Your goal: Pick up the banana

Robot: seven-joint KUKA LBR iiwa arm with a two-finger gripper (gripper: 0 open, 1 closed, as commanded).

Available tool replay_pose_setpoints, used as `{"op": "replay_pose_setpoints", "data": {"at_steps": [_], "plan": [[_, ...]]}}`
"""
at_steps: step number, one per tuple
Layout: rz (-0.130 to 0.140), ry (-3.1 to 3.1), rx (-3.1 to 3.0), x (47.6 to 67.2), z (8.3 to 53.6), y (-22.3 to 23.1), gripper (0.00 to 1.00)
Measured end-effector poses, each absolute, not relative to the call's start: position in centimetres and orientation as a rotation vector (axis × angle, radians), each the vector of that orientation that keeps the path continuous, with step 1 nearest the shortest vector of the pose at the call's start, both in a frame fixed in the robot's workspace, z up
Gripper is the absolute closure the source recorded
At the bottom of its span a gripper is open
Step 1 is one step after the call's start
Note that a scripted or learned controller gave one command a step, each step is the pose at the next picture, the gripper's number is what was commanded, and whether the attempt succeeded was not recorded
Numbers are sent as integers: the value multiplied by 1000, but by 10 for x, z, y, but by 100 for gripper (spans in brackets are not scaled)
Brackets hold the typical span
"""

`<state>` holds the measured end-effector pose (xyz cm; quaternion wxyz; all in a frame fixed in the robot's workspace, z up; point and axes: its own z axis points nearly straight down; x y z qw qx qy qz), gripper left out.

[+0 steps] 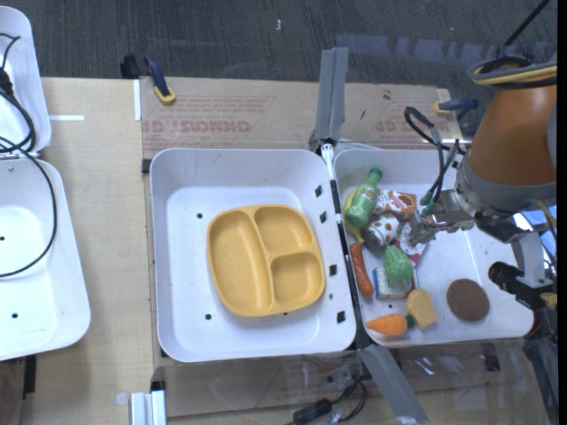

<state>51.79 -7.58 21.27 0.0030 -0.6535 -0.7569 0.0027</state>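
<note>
The surface (97,113) bears two white bins. The left bin (173,264) holds a yellow divided plate (266,259). The arm (518,140) reaches over the right bin (505,321), with its end effector (427,228) low above a heap of toy food (385,237); whether it is open or closed cannot be told. No banana can be picked out for certain, though it is probably within the heap. The step is judged to be the approach; the next move calls for locating the banana.
</note>
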Motion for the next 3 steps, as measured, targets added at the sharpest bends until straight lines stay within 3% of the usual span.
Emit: {"op": "replay_pose_setpoints", "data": {"at_steps": [1, 2, 3], "plan": [[9, -2381, -2042, 484, 202, -2, 0], [8, -2416, -1999, 478, 188, -54, 0], [10, -2378, -2051, 489, 312, 32, 0]]}}
